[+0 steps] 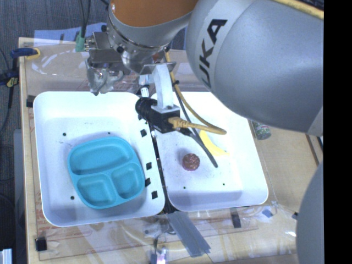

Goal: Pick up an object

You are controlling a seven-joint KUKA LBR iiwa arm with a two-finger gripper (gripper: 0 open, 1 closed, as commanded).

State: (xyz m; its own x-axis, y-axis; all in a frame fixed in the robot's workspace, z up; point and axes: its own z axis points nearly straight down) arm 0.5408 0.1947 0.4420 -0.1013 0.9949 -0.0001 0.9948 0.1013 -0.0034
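Two white bins sit side by side on a bench. The left bin (49, 147) holds a blue plate (105, 171) with three parts. The right bin (247, 175) holds a small round brown ball (191, 161) near its middle, a yellow thing (212, 143) just beside it, and a dark stick whose end I cannot make out. The bench (286, 147) is tan, with clear tape at its edges. The big grey arm (258, 48) hangs over the bins. The gripper (99, 84) is above the left bin's back edge, and I cannot tell its state. The yellow thing slants from upper left to lower right
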